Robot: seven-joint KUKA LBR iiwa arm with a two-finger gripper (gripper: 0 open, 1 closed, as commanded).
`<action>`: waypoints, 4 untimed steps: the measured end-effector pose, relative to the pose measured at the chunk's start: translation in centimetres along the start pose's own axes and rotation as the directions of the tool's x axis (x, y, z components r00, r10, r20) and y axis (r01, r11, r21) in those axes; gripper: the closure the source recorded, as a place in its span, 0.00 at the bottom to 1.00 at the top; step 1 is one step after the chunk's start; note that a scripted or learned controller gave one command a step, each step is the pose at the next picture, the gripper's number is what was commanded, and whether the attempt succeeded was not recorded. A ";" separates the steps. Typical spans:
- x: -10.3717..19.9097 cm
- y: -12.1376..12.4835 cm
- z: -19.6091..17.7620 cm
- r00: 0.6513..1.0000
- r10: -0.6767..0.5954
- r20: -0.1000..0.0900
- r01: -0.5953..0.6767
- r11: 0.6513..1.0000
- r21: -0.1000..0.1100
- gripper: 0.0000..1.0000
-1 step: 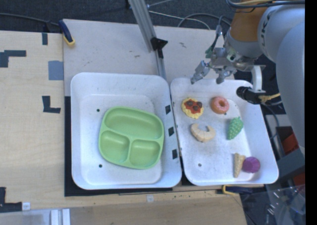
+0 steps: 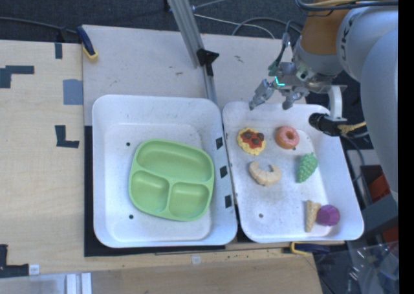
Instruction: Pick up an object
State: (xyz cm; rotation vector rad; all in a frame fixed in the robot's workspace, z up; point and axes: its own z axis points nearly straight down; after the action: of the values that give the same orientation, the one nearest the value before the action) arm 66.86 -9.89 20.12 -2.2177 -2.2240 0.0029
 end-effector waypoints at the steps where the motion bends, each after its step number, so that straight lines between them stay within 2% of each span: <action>1: 0.0 0.1 6.5 1.000 0.001 0.000 -0.001 1.000 0.006 0.00; 2: 0.0 0.0 11.5 1.000 0.000 0.001 0.000 1.000 0.006 0.00; 3: 0.1 0.0 10.3 1.000 -0.001 0.001 0.001 1.000 0.005 1.00; 4: 0.5 0.0 6.0 1.000 0.001 -0.001 -0.001 1.000 -0.005 1.00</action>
State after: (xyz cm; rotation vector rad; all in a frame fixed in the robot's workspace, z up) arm 66.88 -9.34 14.13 -2.2205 -2.2257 -0.0040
